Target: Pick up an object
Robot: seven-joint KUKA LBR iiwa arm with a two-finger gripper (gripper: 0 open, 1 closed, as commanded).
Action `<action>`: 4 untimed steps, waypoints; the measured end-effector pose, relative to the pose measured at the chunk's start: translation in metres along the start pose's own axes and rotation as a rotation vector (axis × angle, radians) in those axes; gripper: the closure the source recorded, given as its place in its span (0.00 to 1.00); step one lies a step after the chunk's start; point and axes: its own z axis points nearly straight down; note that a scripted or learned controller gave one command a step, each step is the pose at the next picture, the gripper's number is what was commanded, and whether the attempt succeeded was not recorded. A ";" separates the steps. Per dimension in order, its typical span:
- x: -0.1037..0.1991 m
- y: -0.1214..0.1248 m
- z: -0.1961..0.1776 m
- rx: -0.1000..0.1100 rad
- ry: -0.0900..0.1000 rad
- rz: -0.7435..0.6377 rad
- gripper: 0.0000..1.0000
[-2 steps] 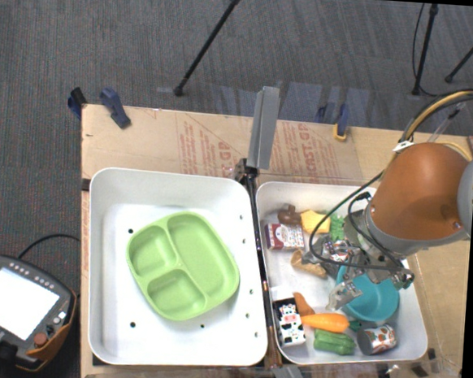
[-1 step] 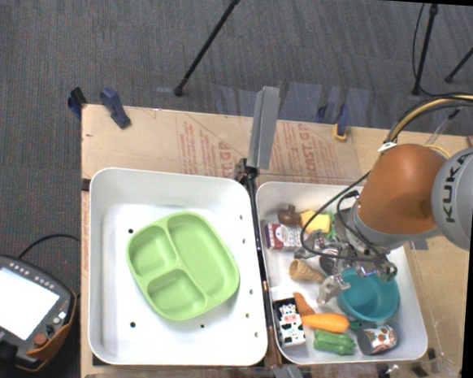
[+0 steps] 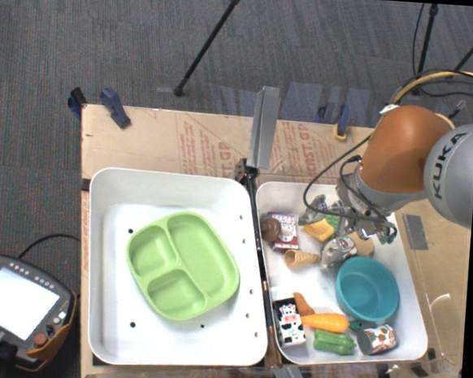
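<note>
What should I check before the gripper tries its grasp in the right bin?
1. Gripper over the right bin: ok, low at the far end of the clutter.
2. Finger state: cannot tell, the wrist hides it.
3. Anything held: cannot tell.
4. Target isolated: not ok, the yellow piece, silver object and cone crowd together.
5. Teal bowl clear of the gripper: ok, just nearer the camera.
6. Green tray in the left bin: ok, untouched.

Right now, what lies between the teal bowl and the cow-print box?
In the camera view, a carrot lies between the teal bowl and the cow-print box.
</note>
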 end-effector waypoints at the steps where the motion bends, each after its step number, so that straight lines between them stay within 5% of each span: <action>1: -0.001 0.000 -0.011 0.000 -0.005 0.003 1.00; 2: 0.000 0.038 -0.044 0.000 0.000 0.124 1.00; 3: 0.000 0.038 -0.043 -0.001 0.002 0.125 0.00; 4: 0.006 0.036 -0.006 0.005 -0.011 0.250 0.00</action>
